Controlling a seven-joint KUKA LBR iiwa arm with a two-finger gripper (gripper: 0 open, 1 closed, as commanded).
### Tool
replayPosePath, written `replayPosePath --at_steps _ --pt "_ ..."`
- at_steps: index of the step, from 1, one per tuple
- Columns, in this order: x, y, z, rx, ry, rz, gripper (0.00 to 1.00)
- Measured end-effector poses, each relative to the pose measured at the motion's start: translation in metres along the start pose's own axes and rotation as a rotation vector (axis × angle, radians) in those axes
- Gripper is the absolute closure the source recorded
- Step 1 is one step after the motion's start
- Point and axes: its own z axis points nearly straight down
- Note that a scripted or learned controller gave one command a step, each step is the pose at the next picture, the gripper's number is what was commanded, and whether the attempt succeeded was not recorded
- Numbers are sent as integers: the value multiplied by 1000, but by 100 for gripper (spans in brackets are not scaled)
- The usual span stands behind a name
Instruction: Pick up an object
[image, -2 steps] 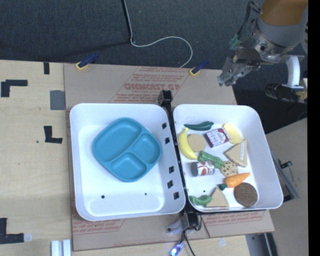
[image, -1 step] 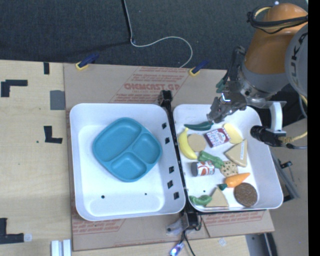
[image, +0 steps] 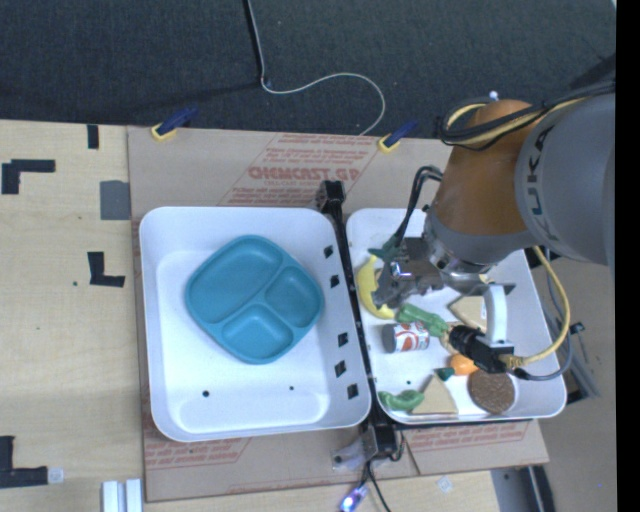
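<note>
Arm reaches in from the right, low over the right bin (image: 540, 405). Gripper (image: 400, 285) sits down among the clutter at that bin's left side. Cannot tell its state from here; the wrist body hides too much.

Nearest candidate: banana (image: 372, 290), yellow, lying along the left wall of the right bin, touching or just beside the gripper. Nothing visibly held.

Other items in the right bin: small can (image: 408, 339) with red and white label, on its side just below the gripper; green piece (image: 425, 319) between can and gripper; orange bit (image: 462, 366) lower down; brown disc (image: 493, 392) near the bottom right corner; another green piece (image: 405, 401) at the bottom edge. All crowded, several touching.

Handling guess: the banana looks like a toy, light, stiff, smooth and curved. Likely to slip or roll if pinched at the tip. Best taken across the middle of its curve. The bin wall right beside it leaves little room for one finger.

Left bin (image: 160, 300) holds a blue tray (image: 255, 298) with three sections, lying flat, well apart from the arm.

Both bins are shallow white plastic, smooth. They rest on cardboard (image: 290, 170) over a pale wood bench (image: 60, 330) marked with black tape. Dark floor behind, a thin white cable (image: 320, 82) looping across it.
</note>
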Motion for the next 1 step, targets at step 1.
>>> replayPosePath --at_steps 1 --pt "-11 -53 -114 -21 -1 2 100"
